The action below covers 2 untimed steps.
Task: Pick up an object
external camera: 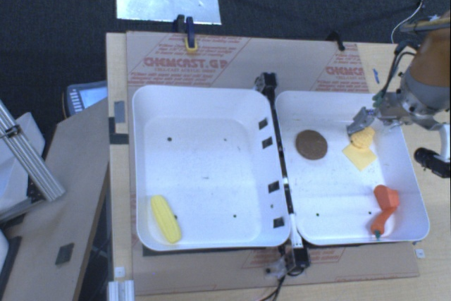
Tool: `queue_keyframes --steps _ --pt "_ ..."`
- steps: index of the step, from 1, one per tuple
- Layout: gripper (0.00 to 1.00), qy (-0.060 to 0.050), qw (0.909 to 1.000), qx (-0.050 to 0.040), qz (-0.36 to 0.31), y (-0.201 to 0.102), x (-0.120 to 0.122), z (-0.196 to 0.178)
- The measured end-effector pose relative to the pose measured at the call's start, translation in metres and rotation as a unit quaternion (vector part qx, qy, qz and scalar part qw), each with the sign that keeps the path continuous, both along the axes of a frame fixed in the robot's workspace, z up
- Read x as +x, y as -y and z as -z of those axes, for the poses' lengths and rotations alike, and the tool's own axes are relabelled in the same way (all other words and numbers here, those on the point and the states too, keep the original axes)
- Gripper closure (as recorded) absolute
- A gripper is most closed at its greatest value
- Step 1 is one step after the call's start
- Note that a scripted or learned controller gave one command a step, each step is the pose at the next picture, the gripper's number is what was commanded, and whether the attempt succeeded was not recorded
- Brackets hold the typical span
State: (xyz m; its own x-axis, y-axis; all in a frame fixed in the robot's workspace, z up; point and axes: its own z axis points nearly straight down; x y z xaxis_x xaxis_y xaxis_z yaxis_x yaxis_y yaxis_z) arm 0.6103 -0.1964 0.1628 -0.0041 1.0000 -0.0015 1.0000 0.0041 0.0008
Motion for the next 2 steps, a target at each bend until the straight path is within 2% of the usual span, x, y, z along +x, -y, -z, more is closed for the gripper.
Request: queue_keyframes --steps 1,2 --pt "0.00 0.005 1.0000 -0.0006 -0.001 -0.012 -0.029 -0.110" --pt "0.00 0.000 1.0000 0.0000 0.002 0.010 -0.007 -0.040"
